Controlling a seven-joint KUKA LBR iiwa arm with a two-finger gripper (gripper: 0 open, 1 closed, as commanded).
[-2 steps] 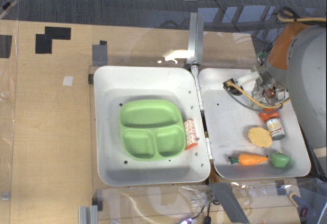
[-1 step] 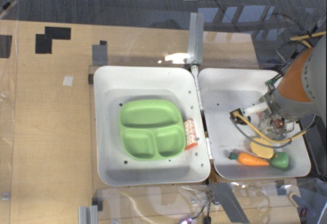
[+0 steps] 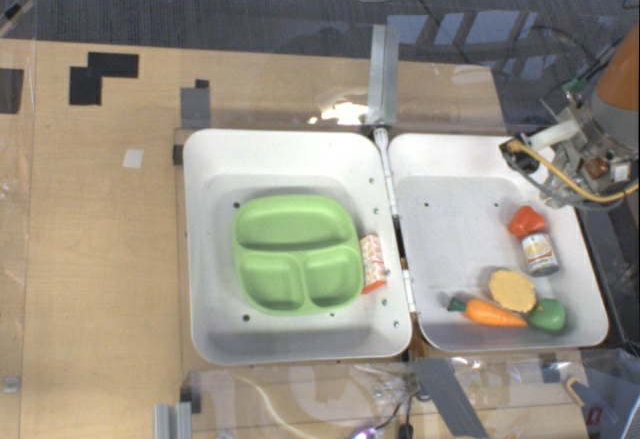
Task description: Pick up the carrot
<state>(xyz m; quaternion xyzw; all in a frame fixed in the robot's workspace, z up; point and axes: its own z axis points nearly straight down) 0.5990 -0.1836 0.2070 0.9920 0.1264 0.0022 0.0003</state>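
Left bin [image 3: 200,227]: holds a green divided plate [image 3: 295,252]. A small red-and-white container [image 3: 372,262] lies just beside the plate's right edge. Nothing here bears on the task.
Right bin [image 3: 440,217]: holds all the small items, clustered in its near right corner. The far half of the floor is bare.
Carrot [image 3: 490,313]: lies flat on the right bin's floor close to the near wall. Dark green stem end to the left, orange point to the right.
Carrot axis: runs almost left to right in the view, dipping slightly toward the near wall at the pointed end.
Yellow disc [image 3: 512,290]: sits against the far side of the carrot's right half, touching or overlapping it. Which one, hard to tell.
Red-capped bottle [image 3: 535,242]: lies on its side, farther back than the disc, between gripper and carrot.
Green round item [image 3: 548,315]: just beside the carrot's pointed tip, on its right.
Gripper [image 3: 580,159]: over the right bin's far right corner, well apart from the carrot.
Grip state: cannot tell whether open or closed. No item seen in it.
Bearing: carrot lies toward the near wall and to the left of the gripper.
Judgement: stem half looks the freer place to close on, across the axis. The right half is crowded by the disc and the green item.
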